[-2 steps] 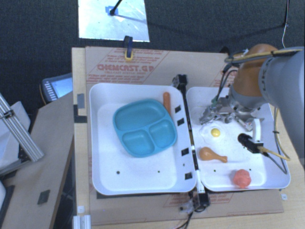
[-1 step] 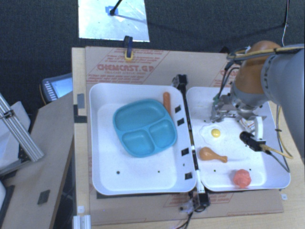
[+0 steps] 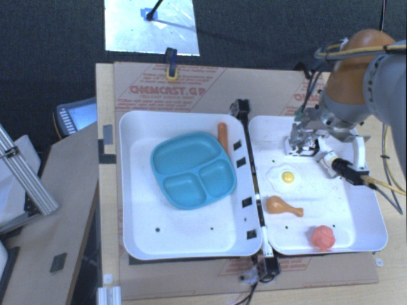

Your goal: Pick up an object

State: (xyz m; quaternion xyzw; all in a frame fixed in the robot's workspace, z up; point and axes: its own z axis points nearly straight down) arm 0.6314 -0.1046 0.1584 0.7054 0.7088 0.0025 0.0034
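Grey arm [image 3: 375, 88] hangs over the right bin [image 3: 369, 221] above a fried egg [image 3: 284, 178]; finger state unclear.

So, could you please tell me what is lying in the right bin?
A fried egg, a drumstick and a pink ball lie there; the tool covers the floor beneath it.

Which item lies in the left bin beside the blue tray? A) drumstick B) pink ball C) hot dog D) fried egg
C: the hot dog lies along the blue tray's upper right edge in the left bin, while the egg, drumstick and pink ball all sit in the right bin.
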